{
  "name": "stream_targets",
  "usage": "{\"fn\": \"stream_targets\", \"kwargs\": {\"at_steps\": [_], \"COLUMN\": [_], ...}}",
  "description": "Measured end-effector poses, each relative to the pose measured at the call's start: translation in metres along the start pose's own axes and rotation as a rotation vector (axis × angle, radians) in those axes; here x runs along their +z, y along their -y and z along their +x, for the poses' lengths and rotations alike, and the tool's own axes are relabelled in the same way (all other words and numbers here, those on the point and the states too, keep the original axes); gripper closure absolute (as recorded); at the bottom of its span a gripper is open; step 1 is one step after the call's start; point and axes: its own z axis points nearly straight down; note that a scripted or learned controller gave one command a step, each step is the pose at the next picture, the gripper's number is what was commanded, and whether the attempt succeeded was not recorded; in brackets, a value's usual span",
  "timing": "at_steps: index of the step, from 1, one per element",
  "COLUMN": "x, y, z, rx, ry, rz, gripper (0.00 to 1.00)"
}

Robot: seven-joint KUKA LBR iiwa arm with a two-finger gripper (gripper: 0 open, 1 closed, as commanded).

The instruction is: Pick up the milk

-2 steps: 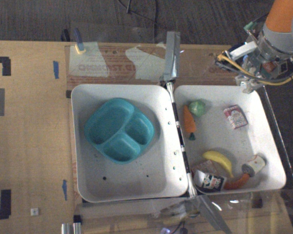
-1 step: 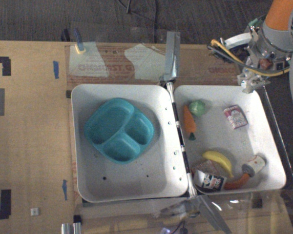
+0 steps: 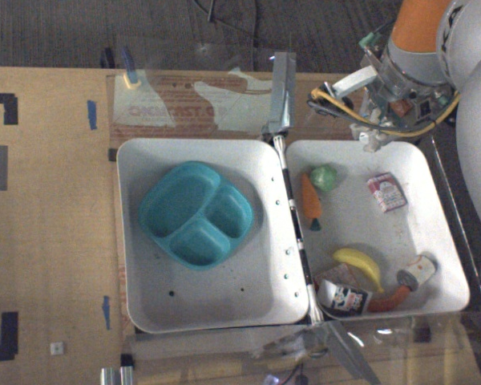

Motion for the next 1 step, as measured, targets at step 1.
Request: {"fn": "stream_targets", "kwargs": {"at_steps": [1], "x": [-0.0002], "y": [0.0002], "z": [0.0002], "rx": [0.0], "ry": [0.0], "rz": [0.0], "gripper": [0.0]}}
